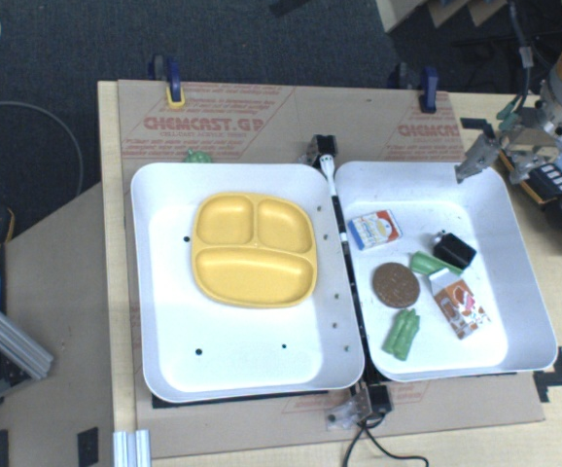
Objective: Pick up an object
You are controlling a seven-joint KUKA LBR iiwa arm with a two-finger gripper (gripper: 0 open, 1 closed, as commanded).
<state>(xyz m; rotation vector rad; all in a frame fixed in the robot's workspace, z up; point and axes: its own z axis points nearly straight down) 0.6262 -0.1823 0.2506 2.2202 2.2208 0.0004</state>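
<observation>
Gripper (482,156) hovered at the far corner of the shallow white right bin (524,261), its opening impossible to judge. Nothing looked lifted; the small black block (454,251) lay inside, untouched.

The table (67,261) is topped with a brown board (291,115) printed with red lettering, and that board is pinned down at the far edge by two clamps, a blue-and-yellow clamp (172,78) on the left and a blue clamp (428,88) further right. Two shallow white bins are set directly on the board, touching along their inner edges: the left bin (164,348) and the right bin (524,290). A small green thing (197,156) is seen on the board just behind the left bin, probably a scrap of something, too small to tell. Pale bare wood is left showing on both sides of the board.
</observation>
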